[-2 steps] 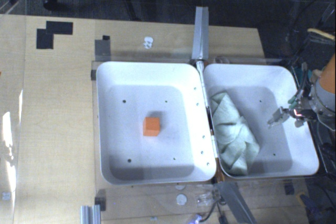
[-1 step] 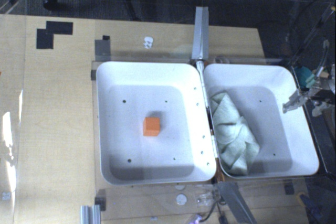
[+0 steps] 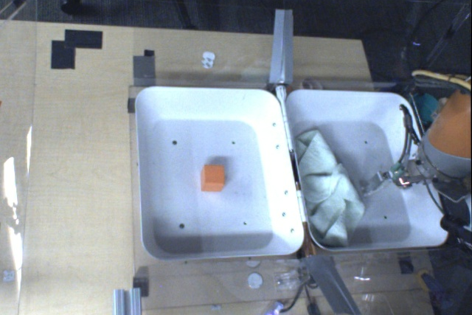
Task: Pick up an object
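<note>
- Nearest the lens is the arm's orange band point(image 3: 451, 130), high at the right edge over the right bin point(image 3: 354, 114).
- Below it the gripper point(image 3: 377, 181) reaches down and leftward into that bin; whether it is spread or closed I cannot tell from this angle, and nothing shows caught in it.
- Just beside its tip lies a crumpled pale cloth point(image 3: 326, 184), bunched against the bin's left wall. I cannot tell whether the tip touches the cloth.
- The cloth's long axis runs from the far side of the bin toward the near side, its far end leaning slightly left.
- To do this well, I would judge the arm should come down on the highest fold, pinch across the short width, and lift straight.
- Farther out, an orange cube point(image 3: 213, 178) sits alone near the middle of the left bin point(image 3: 158, 114), square to the walls, well apart from the arm.
</note>
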Motion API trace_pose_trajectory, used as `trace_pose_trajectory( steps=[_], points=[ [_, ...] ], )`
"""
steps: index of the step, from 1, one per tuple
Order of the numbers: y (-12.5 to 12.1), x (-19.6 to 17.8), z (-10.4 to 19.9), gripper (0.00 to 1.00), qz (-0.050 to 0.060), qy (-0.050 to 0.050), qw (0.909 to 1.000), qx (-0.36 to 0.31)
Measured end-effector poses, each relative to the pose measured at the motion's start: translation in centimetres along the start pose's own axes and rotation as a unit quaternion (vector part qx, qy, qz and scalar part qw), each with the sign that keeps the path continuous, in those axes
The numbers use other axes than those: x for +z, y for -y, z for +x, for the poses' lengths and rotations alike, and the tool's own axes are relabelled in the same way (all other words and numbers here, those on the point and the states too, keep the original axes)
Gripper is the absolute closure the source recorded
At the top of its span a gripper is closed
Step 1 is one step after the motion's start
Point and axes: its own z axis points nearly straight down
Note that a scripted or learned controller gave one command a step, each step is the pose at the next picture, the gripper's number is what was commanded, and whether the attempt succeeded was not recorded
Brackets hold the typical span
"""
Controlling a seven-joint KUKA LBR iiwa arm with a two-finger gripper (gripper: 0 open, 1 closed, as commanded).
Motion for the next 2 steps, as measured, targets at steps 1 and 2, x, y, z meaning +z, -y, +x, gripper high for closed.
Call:
trace_pose_trajectory(
  steps=[1,2],
  points=[
    [-0.1,-0.7,0.1,1.00,0.001,-0.001,1.0000,-0.001],
    [-6.3,-11.2,2.3,1.00,-0.005,0.003,1.0000,-0.006]
  ],
)
